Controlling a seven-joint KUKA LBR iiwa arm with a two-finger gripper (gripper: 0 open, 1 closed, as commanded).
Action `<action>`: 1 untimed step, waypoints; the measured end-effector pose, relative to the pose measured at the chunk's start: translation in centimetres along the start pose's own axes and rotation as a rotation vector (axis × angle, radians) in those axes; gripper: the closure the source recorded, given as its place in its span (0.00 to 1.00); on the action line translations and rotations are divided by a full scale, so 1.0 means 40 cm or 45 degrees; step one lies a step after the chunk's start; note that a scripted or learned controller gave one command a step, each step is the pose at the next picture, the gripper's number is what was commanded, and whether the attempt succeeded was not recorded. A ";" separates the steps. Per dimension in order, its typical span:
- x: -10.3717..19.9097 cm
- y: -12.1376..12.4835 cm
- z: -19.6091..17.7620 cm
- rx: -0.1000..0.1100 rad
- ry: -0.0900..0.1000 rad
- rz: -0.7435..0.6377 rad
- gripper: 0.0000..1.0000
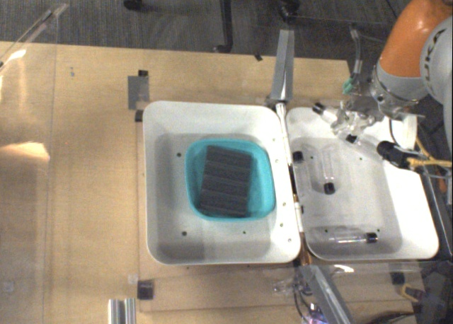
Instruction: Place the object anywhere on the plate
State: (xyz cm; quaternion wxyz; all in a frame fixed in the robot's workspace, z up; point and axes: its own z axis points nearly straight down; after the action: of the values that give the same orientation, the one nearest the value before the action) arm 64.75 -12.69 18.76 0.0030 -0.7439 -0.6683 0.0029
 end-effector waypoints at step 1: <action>0.283 -0.154 0.007 -0.016 0.002 0.000 1.00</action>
State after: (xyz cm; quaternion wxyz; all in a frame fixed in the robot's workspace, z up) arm 59.82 -0.79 18.54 -0.0012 -0.7440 -0.6682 -0.0020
